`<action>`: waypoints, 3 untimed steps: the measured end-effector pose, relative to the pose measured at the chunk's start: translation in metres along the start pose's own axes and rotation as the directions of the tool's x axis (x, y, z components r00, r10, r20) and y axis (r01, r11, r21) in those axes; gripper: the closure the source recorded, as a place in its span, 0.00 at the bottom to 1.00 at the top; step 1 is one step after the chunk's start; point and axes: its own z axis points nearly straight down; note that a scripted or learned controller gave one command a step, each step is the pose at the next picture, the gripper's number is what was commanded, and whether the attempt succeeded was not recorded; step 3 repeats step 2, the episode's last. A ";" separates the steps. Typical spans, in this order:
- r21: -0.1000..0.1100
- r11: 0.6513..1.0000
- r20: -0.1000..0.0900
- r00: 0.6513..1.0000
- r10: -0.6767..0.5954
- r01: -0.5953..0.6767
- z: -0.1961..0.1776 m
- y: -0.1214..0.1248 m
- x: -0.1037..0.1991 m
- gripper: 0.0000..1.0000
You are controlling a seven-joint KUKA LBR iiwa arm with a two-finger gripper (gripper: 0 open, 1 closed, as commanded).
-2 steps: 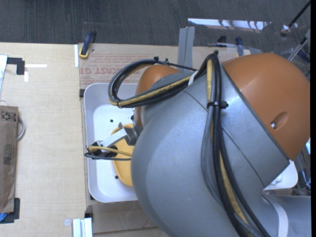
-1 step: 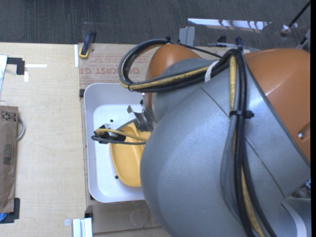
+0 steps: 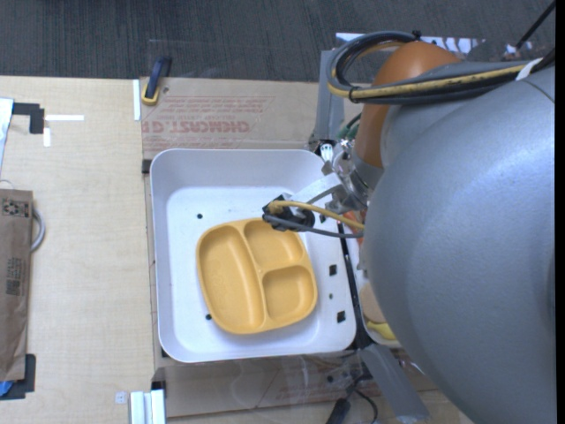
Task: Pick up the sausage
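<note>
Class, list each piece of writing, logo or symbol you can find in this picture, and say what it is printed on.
"CHEMCOL" in red, seen upside down, on the flattened cardboard behind the white bin; the smaller red lines beside it are too blurred to read.
A small square mark on the brown paper bag at the left edge; too small to read.
Black-and-white print on a sheet behind the arm; not legible.

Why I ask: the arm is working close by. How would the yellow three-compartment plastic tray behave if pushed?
The yellow three-compartment plastic tray looks moulded and shallow, so probably stiff and light. Lying flat on the smooth white bin floor, it would likely skid as one piece rather than tip.
</note>
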 end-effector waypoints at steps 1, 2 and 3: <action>0.001 0.964 0.001 0.964 -0.267 0.267 0.069 -0.110 0.016 0.00; -0.001 0.992 -0.005 0.992 0.130 -0.130 -0.073 -0.094 0.011 0.00; -0.001 0.992 -0.005 0.992 0.130 -0.130 -0.073 -0.094 0.011 0.00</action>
